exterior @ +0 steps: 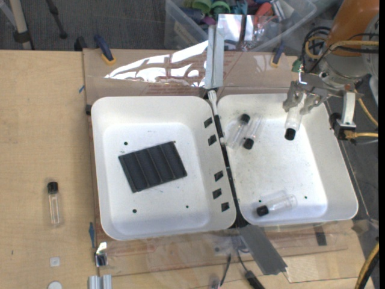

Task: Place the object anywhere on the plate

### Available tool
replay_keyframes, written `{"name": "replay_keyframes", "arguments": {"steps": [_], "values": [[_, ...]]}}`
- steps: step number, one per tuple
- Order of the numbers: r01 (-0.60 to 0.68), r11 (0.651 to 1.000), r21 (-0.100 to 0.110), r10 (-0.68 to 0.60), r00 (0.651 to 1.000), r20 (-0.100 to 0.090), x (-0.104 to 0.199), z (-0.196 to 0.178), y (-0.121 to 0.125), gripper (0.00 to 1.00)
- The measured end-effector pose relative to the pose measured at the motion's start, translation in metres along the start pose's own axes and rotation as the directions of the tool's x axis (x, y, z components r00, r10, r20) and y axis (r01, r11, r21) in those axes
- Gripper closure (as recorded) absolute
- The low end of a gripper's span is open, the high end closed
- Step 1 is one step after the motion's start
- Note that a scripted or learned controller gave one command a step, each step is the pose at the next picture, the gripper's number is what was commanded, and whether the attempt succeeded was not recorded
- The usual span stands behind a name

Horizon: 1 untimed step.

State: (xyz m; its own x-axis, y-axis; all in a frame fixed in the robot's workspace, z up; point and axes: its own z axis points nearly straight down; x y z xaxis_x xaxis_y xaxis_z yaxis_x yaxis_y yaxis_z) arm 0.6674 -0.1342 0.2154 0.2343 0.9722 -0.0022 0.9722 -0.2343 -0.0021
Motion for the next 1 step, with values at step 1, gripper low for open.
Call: {"name": "replay_keyframes", "arguments": {"steps": [1], "values": [[-0.136,0.991,-0.002,0.136,0.991,-0.001,0.0412,-0.0740,-0.0099,1.00]]}}
